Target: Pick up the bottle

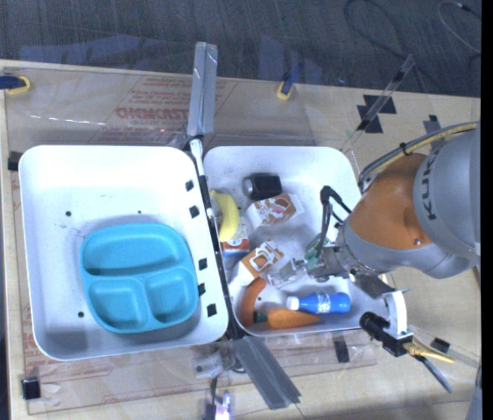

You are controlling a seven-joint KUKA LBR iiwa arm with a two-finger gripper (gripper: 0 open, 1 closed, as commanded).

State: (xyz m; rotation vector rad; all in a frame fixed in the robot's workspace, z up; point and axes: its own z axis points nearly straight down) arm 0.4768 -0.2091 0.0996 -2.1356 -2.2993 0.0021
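Observation:
The bottle is small and blue with a white cap, lying on its side near the front wall of the right bin, cap pointing left. The gripper hangs low in that bin, just behind the bottle and a little to its left, over a crumpled shiny wrapper. The grey wrist and the orange band reach in from the right. Nothing of the bottle is seen inside the gripper.
Around the bottle lie an orange carrot, a curved orange piece, two snack packets, a banana and a black object. The left bin holds a blue divided tray.

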